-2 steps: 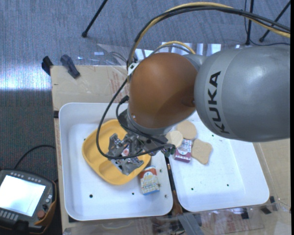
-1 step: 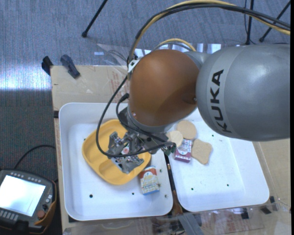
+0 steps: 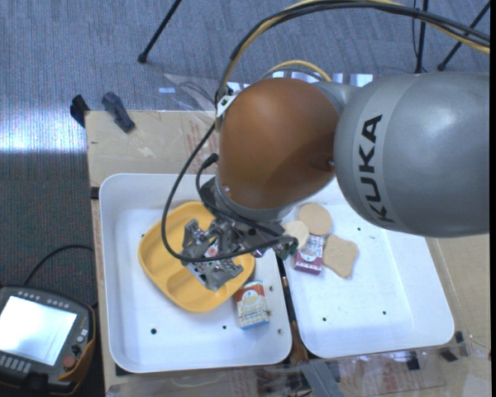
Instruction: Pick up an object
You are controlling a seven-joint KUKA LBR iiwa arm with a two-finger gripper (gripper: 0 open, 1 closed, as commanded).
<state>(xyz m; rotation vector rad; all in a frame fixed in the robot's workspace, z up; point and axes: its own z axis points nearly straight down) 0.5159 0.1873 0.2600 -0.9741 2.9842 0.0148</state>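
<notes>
A yellow divided plate (image 3: 167, 263) lies in the left bin (image 3: 124, 222). My gripper (image 3: 211, 255) hangs low over the plate's right half, under the orange wrist band (image 3: 273, 147). A small orange and blue carton (image 3: 252, 304) stands just off the plate's lower right edge. In the right bin (image 3: 380, 304), near its left wall, lie three tan flat pieces (image 3: 317, 218) (image 3: 341, 255) (image 3: 297, 232) and a dark red packet (image 3: 310, 257). The arm hides the back of both bins.
A teach pendant (image 3: 35, 331) sits on the floor at lower left. Black clamps (image 3: 116, 111) lie on the bench's back left corner. Cables (image 3: 190, 180) loop down beside the wrist over the left bin. The wall between the bins runs near the carton.
</notes>
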